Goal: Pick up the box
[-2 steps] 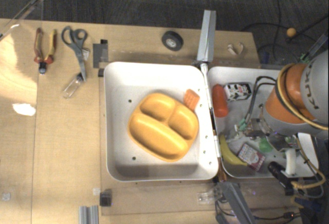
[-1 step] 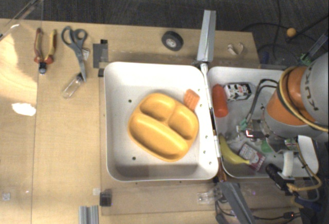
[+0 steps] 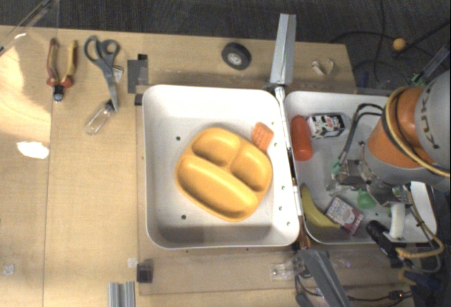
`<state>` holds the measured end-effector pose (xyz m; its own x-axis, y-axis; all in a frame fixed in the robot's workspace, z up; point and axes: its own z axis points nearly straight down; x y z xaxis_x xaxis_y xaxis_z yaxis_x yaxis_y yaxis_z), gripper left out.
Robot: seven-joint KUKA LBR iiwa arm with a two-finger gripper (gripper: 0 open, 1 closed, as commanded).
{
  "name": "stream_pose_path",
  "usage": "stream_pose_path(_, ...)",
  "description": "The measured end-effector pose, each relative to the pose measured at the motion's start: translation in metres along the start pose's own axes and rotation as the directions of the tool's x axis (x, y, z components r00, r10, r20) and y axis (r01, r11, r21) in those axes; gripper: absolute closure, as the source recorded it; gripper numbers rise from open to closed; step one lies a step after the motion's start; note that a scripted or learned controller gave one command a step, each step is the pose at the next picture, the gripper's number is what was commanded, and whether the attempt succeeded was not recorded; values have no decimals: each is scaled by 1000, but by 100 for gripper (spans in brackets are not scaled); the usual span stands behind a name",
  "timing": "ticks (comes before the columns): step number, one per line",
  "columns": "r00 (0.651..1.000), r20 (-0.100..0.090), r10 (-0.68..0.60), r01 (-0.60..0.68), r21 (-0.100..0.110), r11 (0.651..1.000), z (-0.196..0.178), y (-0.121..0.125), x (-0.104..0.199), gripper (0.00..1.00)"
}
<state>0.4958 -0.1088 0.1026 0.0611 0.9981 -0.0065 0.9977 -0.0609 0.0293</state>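
The hand (image 3: 350, 179) hangs above the small flat printed box (image 3: 343, 212) in the right white bin (image 3: 310, 105); its grip cannot be told.

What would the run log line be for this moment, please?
arm: over right bin | gripper: low, beside box | box: lying in bin, next to banana | left bin: yellow tray

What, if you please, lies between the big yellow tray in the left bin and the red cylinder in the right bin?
In the camera view, a small orange block and the bins' adjoining rims lie between the yellow tray and the red cylinder.
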Motion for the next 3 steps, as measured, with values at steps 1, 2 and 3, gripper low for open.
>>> stream_pose_path(1, 1000, 0, 0, 0, 0, 1000, 0, 0, 0, 0)
stream_pose_path(2, 967, -2, -254, 254, 5, 967, 11, -2, -6, 0)
stream_pose_path(3, 966, 0, -259, 259, -2, 966, 0, 1, -4, 100)
